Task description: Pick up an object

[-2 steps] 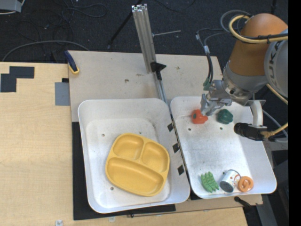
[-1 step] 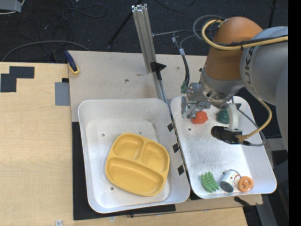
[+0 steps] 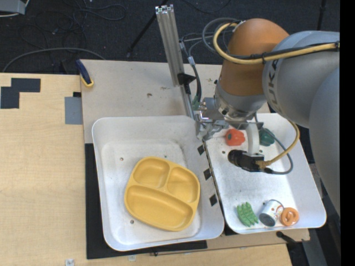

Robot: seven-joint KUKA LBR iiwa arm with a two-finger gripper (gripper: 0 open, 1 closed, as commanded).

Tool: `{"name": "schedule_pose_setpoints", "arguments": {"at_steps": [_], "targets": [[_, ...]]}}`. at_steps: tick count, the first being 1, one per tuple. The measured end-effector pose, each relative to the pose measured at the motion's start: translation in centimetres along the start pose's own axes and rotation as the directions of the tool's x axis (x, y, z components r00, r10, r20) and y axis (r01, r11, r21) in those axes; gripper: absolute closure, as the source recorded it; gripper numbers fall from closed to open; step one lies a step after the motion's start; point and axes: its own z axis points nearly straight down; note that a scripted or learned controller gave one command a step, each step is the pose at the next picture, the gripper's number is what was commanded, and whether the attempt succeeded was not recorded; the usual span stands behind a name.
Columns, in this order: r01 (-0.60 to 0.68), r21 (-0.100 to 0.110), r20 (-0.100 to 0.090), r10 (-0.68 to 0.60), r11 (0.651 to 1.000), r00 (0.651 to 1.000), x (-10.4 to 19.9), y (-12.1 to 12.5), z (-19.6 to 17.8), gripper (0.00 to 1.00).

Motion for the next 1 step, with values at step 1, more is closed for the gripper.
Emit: {"name": "schedule_pose_setpoints", "arguments": {"at_steps": [1], "targets": [[0.0, 0.001, 0.001, 0.0, 1.0, 1.0, 6.22, -0.13, 1.1, 1.0]]}}
